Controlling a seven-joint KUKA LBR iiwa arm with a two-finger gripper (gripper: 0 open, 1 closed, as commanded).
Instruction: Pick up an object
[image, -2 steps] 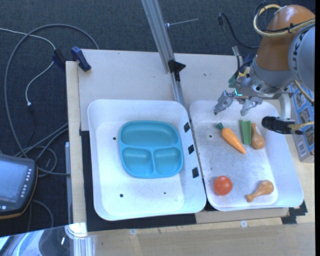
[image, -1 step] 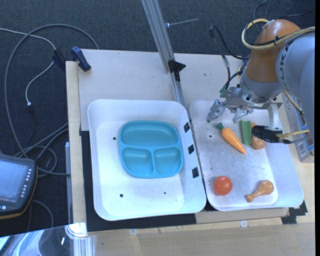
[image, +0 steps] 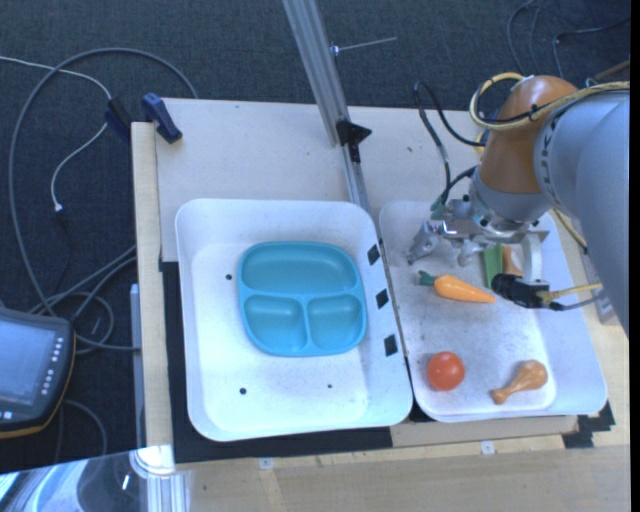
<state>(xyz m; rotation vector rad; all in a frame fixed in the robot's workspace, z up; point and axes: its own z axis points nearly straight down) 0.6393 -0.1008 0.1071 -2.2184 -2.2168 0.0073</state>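
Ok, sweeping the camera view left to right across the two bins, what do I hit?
Blue divided plate in the left bin → tomato → carrot → chicken drumstick, these three in the right bin. The hand sits above the carrot at the right bin's far end.

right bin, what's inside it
A carrot, a tomato and a drumstick. The gripper covers the far end, hiding most of something green.
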